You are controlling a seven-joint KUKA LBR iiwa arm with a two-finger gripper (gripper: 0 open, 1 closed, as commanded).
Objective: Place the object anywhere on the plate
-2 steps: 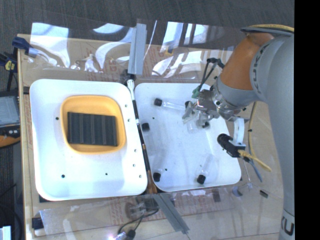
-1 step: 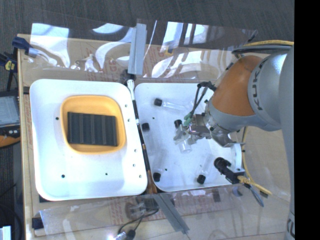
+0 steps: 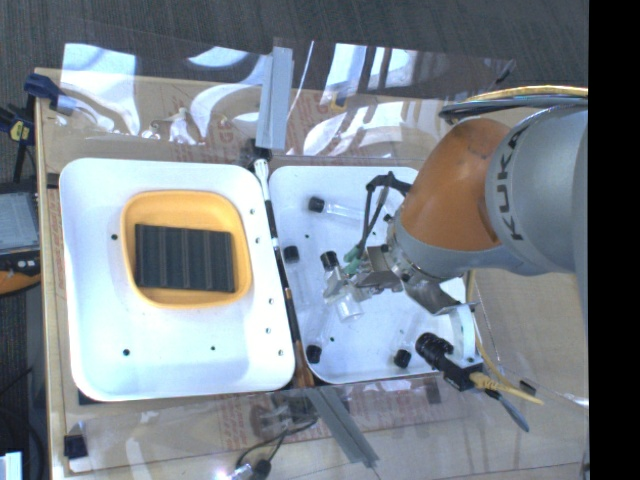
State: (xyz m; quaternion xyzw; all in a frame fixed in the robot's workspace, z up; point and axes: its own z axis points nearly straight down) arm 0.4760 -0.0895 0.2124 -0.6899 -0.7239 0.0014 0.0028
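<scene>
Item, plate (image 3: 187, 253): we log a yellow, rounded-square plate with a dark ribbed centre, lying in the left bin (image 3: 90, 338). Item, object (image 3: 349, 306): small, clear, glassy, resting on the right bin (image 3: 340, 368) floor. Item, gripper (image 3: 352, 280): low over the object; whether it grips we cannot tell. Lettering on the arm (image 3: 500, 203): "KUK".

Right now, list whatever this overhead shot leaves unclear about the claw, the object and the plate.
- Claw: in the camera view it sits low in the right bin among clear, glassy pieces; whether anything sits between its tips is too small and cluttered to tell.
- Object: the small dark pieces in that bin are too tiny to identify.
- Right bin's far side: hidden under the arm.
- Yellow plate in the left bin: its dark centre reads as ridged, unclear.
</scene>
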